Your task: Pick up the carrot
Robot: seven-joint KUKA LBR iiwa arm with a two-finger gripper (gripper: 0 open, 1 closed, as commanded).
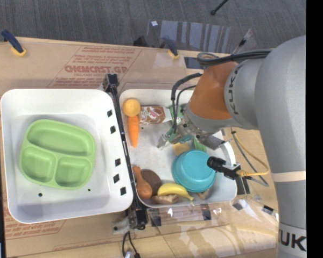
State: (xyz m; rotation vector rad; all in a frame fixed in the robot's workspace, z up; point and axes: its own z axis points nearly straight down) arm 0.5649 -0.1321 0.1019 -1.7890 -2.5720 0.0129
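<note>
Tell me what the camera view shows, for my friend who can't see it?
A grey robot arm's gripper hangs over the right bin, near an orange carrot lying by the bin's left wall. That bin also holds a lemon, banana and teal bowl; the left bin holds a green divided plate.

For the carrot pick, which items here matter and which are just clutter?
Belongs to the job:
carrot, lying in the right bin
pincer

Lying about:
lemon
banana
teal bowl
green divided plate in the left bin
</note>
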